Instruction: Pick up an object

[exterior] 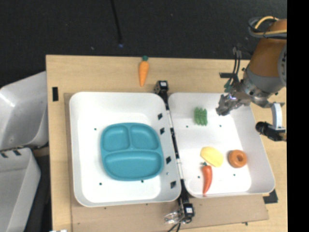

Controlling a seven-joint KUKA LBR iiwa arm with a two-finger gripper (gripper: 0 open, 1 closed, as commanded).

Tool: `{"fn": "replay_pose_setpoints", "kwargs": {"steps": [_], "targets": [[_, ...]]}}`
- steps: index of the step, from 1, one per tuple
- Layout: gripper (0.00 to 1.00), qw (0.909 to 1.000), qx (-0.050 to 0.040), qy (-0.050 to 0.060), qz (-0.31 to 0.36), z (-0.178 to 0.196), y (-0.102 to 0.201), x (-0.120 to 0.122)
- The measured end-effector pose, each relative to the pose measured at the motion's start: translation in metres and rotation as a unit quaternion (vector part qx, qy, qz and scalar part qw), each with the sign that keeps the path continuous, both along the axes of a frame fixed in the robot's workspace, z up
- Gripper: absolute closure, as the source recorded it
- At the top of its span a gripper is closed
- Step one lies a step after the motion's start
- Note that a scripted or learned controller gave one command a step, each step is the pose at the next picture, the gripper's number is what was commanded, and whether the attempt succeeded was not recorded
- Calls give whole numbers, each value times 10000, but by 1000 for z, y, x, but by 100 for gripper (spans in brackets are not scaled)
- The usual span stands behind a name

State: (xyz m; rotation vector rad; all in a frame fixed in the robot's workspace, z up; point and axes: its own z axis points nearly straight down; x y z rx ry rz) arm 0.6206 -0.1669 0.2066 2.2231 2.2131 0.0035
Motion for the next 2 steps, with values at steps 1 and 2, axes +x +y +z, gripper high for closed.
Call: {"fn": "replay_pose_setpoints", "kwargs": {"steps": [1, 2], "targets": [[100, 10000, 9, 13, 53, -4, 52, 12], [100, 10000, 11, 10, 53, 1, 93, 20]]}}
